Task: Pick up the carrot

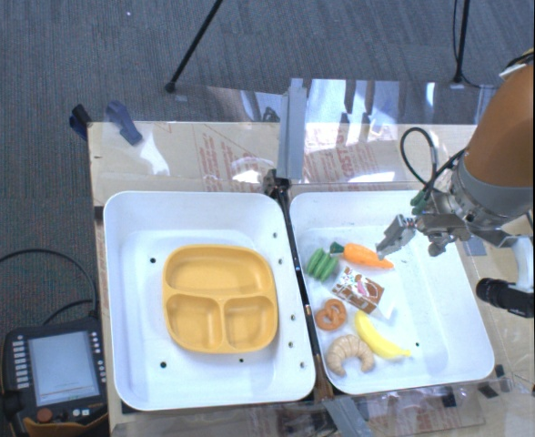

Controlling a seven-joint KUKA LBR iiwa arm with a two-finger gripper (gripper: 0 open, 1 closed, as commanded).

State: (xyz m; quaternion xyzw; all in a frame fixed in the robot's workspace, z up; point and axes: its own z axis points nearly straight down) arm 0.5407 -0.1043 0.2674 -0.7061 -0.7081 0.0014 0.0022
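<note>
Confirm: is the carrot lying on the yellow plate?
No. The carrot lies in the right bin; the yellow plate sits in the left bin.

Your desk (186, 157), a pale board with red printing under a clear glossy sheet, carries two shallow white plastic bins side by side: the left bin (131, 335) and the right bin (449, 335), their inner rims touching.

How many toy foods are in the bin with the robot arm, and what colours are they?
Orange: 1, the carrot
Green: 1, the green vegetable
Yellow: 1, the banana
Brown: 2, the pretzel and the croissant
Brown and white: 1, the small carton
Total: 6
</note>
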